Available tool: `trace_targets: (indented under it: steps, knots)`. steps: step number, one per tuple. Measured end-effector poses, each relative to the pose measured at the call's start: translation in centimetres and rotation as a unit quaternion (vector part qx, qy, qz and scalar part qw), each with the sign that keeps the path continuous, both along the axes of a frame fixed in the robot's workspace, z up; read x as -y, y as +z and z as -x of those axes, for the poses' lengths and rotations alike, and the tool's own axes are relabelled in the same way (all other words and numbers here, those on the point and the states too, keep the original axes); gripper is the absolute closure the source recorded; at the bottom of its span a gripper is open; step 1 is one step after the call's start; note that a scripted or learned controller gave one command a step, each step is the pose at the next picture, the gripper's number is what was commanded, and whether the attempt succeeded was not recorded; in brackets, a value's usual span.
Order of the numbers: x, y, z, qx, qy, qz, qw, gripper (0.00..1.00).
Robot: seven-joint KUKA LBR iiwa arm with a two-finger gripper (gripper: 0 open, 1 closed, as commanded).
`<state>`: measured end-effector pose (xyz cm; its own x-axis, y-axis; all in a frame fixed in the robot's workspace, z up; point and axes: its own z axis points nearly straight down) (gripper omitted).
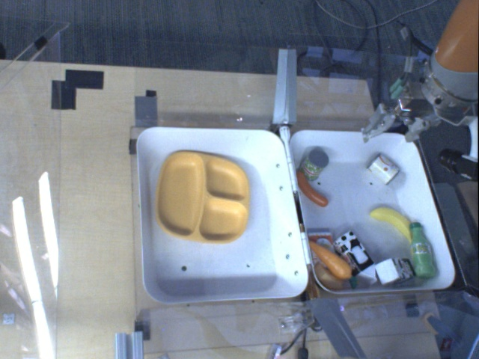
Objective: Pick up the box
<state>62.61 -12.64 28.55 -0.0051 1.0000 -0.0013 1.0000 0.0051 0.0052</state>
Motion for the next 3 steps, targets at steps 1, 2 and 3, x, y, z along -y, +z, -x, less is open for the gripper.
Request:
trace_targets:
  steps: [1, 2, 3]
  knots:
    - [5.4, -11.3, 10.1, -0.001, -0.001, -0.0002, 1.0000, 0.00]
    - [0.0, -19.7, 3.7, 0.004, 0.000, 0.0000, 1.0000, 0.00]
    - [-2.5, -19.8, -1.4, -0.008, 0.005, 0.0003, 1.0000, 0.00]
